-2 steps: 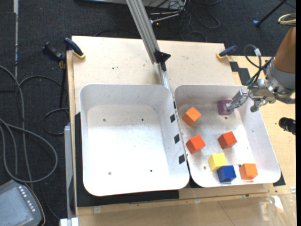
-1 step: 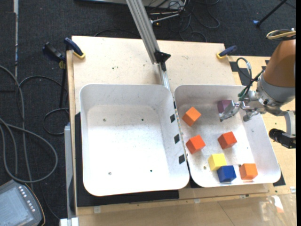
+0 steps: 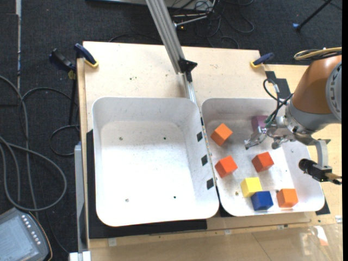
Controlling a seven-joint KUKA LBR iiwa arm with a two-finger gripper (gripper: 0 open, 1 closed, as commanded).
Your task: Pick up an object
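Gripper point(image 3: 265, 138) over right bin point(image 3: 239, 208), fingers spread, grasping nothing. Red cube point(image 3: 263, 161) just near of it: centre above, descend straight, then close.

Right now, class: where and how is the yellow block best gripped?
Grip the yellow block from above, probably across its left and right faces. Those look free, while the blue block sits close against its near-right corner. It lies flat on the right bin floor, so a straight descent should suit.
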